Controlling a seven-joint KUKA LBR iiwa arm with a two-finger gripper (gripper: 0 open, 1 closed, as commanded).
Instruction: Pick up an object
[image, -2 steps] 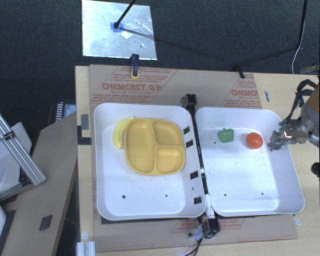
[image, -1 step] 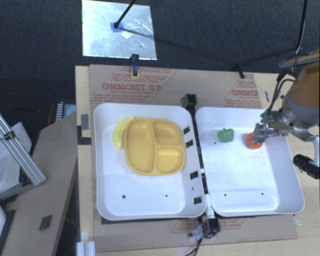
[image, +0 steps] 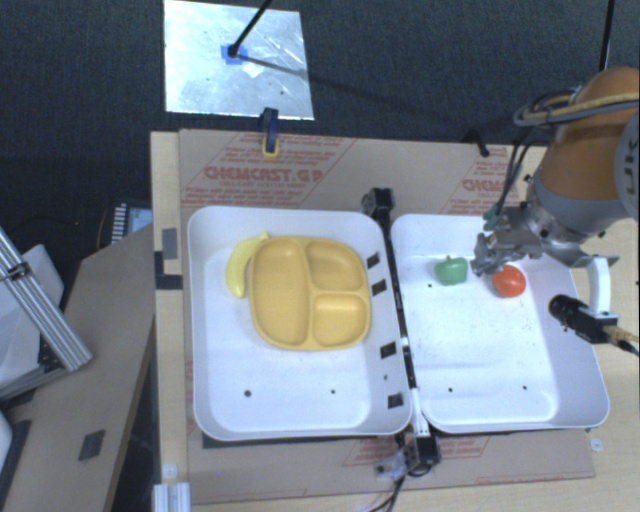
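In the right bin (image: 500, 400) lie a green apple-like toy (image: 451, 269) and an orange-red round toy (image: 509, 282), both near the bin's far side. My gripper (image: 487, 258) hangs low between them, just right of the green toy and up-left of the orange one. Nothing shows between its fingers. In the left bin (image: 290, 405) a yellow divided plate (image: 306, 292) lies with a yellow banana (image: 238, 267) against its left edge.
A black divider with clips (image: 392, 300) runs between the two bins. A black cylindrical part (image: 580, 318) on the arm's bracket juts over the right bin's right edge. The near half of the right bin shows bare white floor.
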